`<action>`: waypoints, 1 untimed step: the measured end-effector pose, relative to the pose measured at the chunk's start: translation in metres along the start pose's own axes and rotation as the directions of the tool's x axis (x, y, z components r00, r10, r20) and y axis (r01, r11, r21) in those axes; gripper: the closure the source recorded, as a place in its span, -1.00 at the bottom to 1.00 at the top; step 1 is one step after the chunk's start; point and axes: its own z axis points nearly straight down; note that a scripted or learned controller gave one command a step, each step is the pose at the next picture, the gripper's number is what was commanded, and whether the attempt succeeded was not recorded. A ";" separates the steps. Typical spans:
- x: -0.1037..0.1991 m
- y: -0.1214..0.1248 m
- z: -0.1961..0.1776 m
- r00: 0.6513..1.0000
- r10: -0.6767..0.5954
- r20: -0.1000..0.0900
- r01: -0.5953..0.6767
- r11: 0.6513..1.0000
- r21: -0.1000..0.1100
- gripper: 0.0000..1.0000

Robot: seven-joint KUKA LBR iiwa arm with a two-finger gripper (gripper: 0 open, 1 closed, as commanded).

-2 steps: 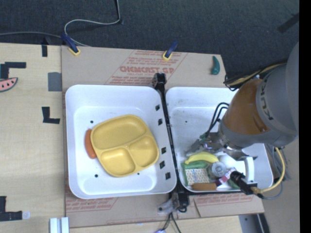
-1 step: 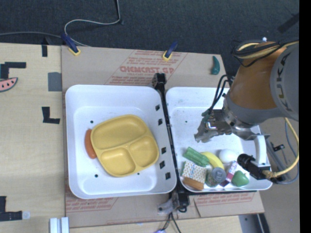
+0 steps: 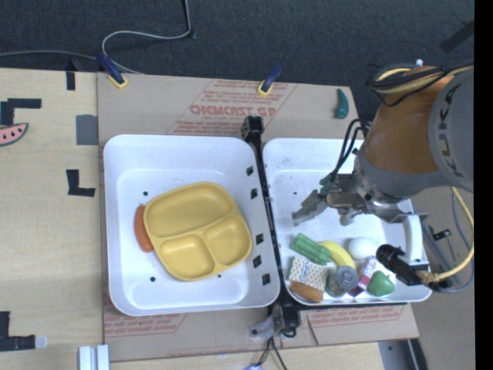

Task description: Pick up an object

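Approach step, nothing lifted yet. End effector hangs over the bare upper floor of the right bin, fingers spread, nothing between them. Just below it, crowded along the bin's near wall: green pepper, banana, white egg, other small toys. Next move calls for shifting toward that cluster, lining up over one piece, descending, then closing.

It looked like a robotics lab: a KUKA arm reached over a worktop with cardboard sheeting clamped down, taped markers, loose cables and two white bins.
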 end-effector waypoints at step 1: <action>-0.066 -0.009 0.097 1.000 0.003 0.000 -0.003 1.000 0.004 -1.00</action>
